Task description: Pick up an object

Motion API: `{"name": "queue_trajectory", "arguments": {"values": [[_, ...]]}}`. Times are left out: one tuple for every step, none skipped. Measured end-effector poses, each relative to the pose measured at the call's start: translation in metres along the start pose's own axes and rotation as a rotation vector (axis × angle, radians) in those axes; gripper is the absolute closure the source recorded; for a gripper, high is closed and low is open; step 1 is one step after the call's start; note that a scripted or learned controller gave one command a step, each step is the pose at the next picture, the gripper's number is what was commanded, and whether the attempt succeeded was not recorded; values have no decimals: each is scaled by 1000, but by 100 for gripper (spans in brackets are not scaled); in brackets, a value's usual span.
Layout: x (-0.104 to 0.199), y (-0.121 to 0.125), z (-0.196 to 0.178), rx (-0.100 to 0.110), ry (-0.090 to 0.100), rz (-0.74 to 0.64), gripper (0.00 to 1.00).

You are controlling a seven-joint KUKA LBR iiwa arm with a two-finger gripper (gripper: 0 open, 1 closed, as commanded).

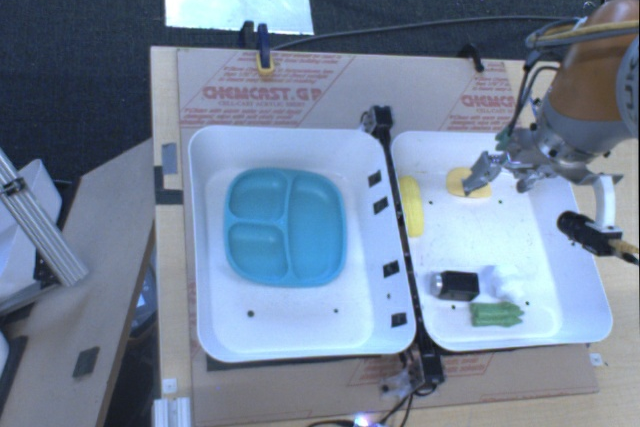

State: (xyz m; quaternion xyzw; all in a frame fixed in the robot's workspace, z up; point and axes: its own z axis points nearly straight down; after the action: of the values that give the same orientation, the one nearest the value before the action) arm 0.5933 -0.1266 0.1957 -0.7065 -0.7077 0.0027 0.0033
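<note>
Hovering gripper [482,173] in right bin [560,215], touching yellow disc [462,183]; finger state unclear, can't tell. Sitting untouched: black block [457,286], green piece [496,315].

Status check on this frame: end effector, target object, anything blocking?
End effector low in right bin, at yellow round piece. Grasp unconfirmed. Yellow bar, black block, green piece lie apart.

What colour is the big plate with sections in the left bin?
Light blue; the plate shows best in the camera view.
</note>
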Motion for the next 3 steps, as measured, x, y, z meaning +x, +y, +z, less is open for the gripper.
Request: {"name": "queue_trajectory", "arguments": {"values": [[0,3,-5,-10,-1,-2,0],[10,4,52,-6,0,-4,0],[10,9,95,-7,-1,-2,0]]}}
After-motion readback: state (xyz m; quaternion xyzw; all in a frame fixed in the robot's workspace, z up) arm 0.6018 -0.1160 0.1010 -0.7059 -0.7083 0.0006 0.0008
